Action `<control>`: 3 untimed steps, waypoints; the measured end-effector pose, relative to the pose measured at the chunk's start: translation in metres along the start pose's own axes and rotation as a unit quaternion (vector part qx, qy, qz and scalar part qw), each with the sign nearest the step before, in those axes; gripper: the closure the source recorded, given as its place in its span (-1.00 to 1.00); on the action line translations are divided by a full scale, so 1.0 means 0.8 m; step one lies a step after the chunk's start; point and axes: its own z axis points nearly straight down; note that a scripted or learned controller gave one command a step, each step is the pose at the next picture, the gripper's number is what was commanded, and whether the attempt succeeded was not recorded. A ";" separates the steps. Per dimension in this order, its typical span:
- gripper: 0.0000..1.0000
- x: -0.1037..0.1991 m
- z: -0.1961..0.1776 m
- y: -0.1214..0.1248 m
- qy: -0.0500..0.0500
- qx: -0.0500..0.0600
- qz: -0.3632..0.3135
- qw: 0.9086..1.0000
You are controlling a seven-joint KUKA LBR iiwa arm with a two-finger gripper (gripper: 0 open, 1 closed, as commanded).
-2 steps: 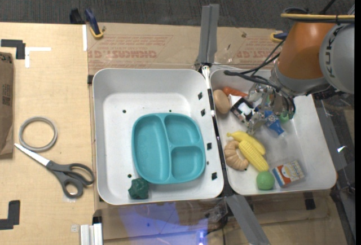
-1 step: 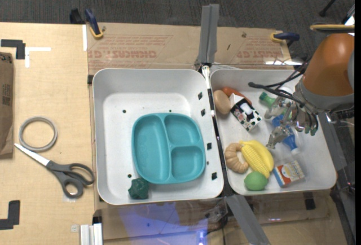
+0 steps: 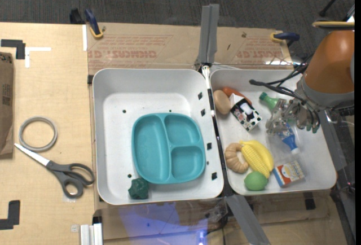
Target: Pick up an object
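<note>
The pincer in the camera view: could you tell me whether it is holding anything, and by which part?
It cannot be told. The pincer hangs low over the right bin, just above a blue-capped bottle, and is too cluttered to read.

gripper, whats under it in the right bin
The gripper hangs over the right bin. A blue-and-clear item pokes out just below it, a green piece lies at its left. Whatever lies directly beneath is covered.

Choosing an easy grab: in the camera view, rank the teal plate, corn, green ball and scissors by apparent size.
1. Teal plate
2. Scissors
3. Corn
4. Green ball

All sit at similar depth, so the order looks reliable.
</note>
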 end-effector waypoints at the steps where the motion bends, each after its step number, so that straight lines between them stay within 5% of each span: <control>1: 1.00 0.120 0.014 -0.014 0.004 0.000 0.076 0.997; 2: 1.00 0.119 -0.144 -0.019 0.002 0.000 0.147 0.989; 3: 1.00 0.111 0.008 -0.051 0.000 -0.001 -0.017 1.000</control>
